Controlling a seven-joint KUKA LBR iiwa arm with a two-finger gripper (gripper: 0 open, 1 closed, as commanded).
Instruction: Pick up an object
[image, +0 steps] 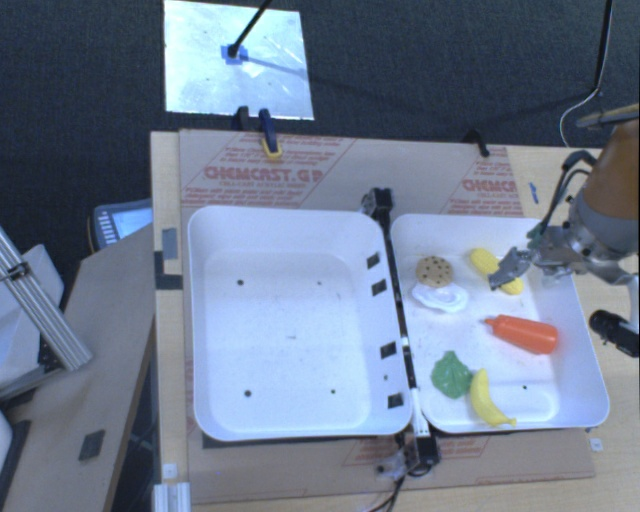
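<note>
Gripper over toy lemon in right bin, claw state unclear; prob light, rigid, slick plastic, so grip across narrow middle.

In the right bin we see six small things. A round brown cookie lies far left, a white fried egg just beside it. A yellow lemon lies farther right. An orange carrot lies mid-right. Near us, green broccoli touches a yellow banana.
</note>
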